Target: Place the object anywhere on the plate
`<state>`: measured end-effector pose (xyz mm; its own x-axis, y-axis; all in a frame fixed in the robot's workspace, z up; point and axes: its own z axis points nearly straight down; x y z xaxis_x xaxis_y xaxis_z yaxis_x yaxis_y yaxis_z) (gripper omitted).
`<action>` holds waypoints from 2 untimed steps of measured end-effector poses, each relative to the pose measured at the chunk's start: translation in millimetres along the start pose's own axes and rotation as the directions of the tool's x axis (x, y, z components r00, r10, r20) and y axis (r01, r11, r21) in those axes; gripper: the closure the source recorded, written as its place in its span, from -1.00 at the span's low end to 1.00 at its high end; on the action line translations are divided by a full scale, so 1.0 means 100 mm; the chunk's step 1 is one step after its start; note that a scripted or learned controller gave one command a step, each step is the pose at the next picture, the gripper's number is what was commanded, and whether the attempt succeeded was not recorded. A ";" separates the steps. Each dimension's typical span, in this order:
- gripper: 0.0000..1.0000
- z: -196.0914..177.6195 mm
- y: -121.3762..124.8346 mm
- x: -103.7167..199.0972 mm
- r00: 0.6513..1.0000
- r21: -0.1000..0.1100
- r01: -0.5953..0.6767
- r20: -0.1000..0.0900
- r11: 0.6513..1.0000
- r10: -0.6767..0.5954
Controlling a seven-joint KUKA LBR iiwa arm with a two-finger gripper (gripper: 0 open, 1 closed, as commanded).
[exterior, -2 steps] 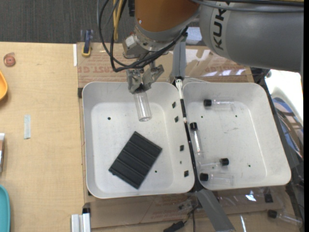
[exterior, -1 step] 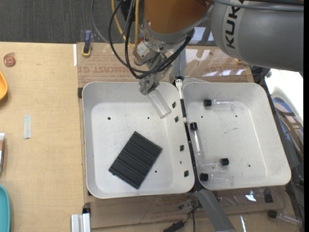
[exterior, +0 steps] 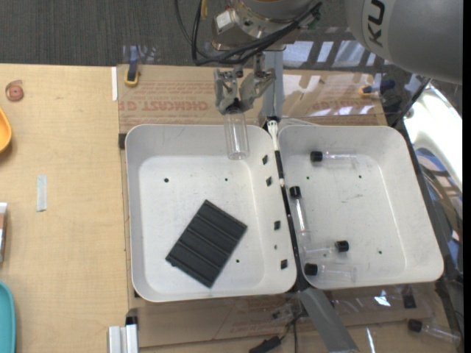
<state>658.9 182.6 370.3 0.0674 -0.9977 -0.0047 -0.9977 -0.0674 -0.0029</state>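
A black ribbed plate (exterior: 206,243) lies flat and skewed in the lower middle of the left bin (exterior: 134,197). My gripper (exterior: 235,106) hangs over the far edge of that bin, near the divide between the two bins. It is shut on the top of a clear plastic tube (exterior: 236,137), which hangs upright below the fingers. The tube is well above and beyond the plate, apart from it.
The right bin (exterior: 416,197) holds several clear tubes with black caps: one at the far side (exterior: 328,156), one along the left wall (exterior: 298,210), one at the near corner (exterior: 325,270). A wooden bench top (exterior: 59,197) lies to the left.
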 end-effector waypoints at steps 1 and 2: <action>1.00 -0.71 0.01 0.30 0.983 -0.001 0.184 0.000 0.983 -0.184; 1.00 -0.71 0.67 -0.24 0.806 -0.004 0.592 0.002 0.806 -0.592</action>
<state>590.7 201.7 441.1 0.6450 -0.7641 -0.0044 -0.7642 -0.6450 -0.0011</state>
